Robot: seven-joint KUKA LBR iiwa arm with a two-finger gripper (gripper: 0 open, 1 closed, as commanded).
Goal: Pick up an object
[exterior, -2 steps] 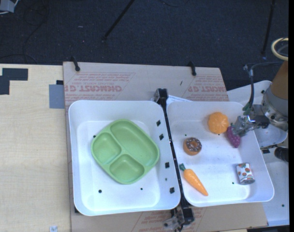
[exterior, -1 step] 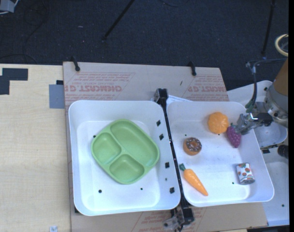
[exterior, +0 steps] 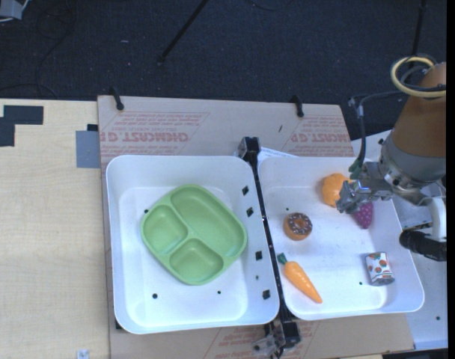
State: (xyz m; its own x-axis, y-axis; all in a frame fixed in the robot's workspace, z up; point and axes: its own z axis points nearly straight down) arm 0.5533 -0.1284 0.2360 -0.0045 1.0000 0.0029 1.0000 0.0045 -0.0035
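Nearest in the right bin (exterior: 407, 305): a carrot (exterior: 302, 279) by the front-left corner and a small can (exterior: 378, 268) front-right; mid-bin a donut (exterior: 297, 226); at the far edge the gripper (exterior: 355, 198) sits low between an orange (exterior: 332, 188) and purple grapes (exterior: 364, 215), likely targeting the knobbly little grapes; can't tell its finger spread; the green plate (exterior: 194, 234) has the left bin.

Purple grapes (exterior: 364, 214), right bin (exterior: 407, 298), beside orange (exterior: 332, 188)

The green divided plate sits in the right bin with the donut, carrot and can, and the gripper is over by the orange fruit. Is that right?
Not quite. The camera view shows the green divided plate alone in the left bin. The donut, carrot and can lie in the right bin, and the gripper is beside the orange fruit.
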